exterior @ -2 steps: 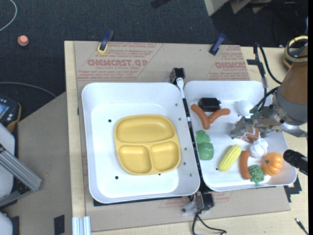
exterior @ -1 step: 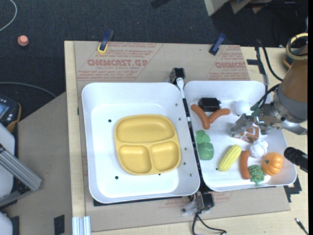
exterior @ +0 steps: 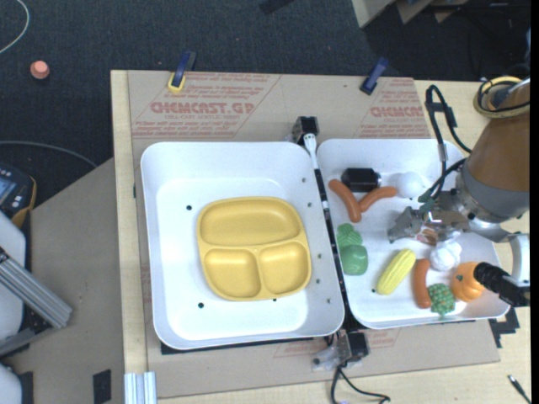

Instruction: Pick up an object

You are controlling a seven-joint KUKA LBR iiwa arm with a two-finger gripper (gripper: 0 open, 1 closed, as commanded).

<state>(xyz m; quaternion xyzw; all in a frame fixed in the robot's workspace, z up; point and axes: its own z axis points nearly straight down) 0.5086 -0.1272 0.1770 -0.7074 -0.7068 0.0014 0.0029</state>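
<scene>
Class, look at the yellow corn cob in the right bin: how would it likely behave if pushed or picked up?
The corn cob looks rounded and elongated, so a sideways push would probably roll it. Its glossy surface suggests moulded plastic: likely stiff, light, perhaps slippery. It lies close to the green vegetable and the carrot, so a push may nudge them.

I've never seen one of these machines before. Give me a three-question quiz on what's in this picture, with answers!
1. True or false: the yellow divided plate lies in the left bin.
2. Which lies nearest the bins' shared edge: A) the corn cob, B) the green vegetable, C) the orange piece?
3. Fill in: the gripper hangs over the ____ bin.

Key: 1 true; 2 B; 3 right.
</scene>
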